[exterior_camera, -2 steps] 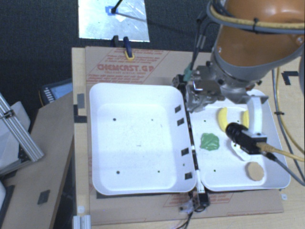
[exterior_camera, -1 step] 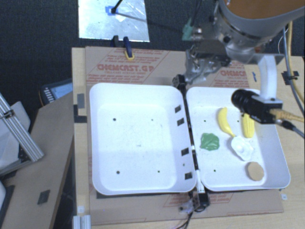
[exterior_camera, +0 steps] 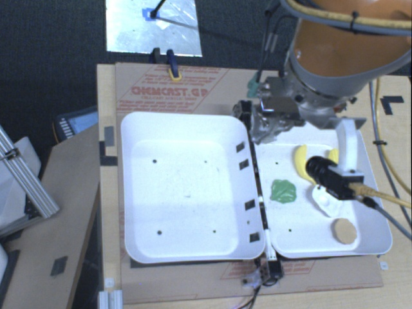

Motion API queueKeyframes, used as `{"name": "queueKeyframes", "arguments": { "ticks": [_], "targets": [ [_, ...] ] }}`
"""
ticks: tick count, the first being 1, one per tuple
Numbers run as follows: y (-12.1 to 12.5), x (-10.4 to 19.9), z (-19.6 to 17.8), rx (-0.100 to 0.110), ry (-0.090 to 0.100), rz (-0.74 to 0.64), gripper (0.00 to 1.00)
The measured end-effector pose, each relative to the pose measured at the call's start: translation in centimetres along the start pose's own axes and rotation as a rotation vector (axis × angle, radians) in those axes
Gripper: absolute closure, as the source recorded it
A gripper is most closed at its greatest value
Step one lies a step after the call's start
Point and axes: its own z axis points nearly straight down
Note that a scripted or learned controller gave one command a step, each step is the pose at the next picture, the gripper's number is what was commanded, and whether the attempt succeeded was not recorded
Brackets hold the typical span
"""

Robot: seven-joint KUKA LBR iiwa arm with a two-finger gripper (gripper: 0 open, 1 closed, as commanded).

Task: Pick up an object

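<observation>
Four small things lie in the right bin, all nearer the camera than the claw. A green crumpled piece is seen on the bin floor, in front of the claw and a little to its right in the view, apart from it. A yellow curved piece is found just beyond the green one, closer to the claw but not touched by it. A white piece lies to the right of the green one. A tan round disc is set farthest from the claw, near the bin's front right corner.

The claw is held over the far left corner of the right bin, close to the walls where the two bins meet. Whether it is released or clenched cannot be told. The left bin lies to the claw's left in the view.

Both bins are carried on a cardboard sheet with red lettering, laid on the table. A shiny sheet is seen beyond the table's far edge, well apart from the claw.
</observation>
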Motion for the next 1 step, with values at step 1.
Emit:
{"name": "queueKeyframes", "arguments": {
  "ticks": [1],
  "targets": [
    [0.03,1.32,-0.77,-0.008,0.003,-0.005,1.0]
  ]
}}
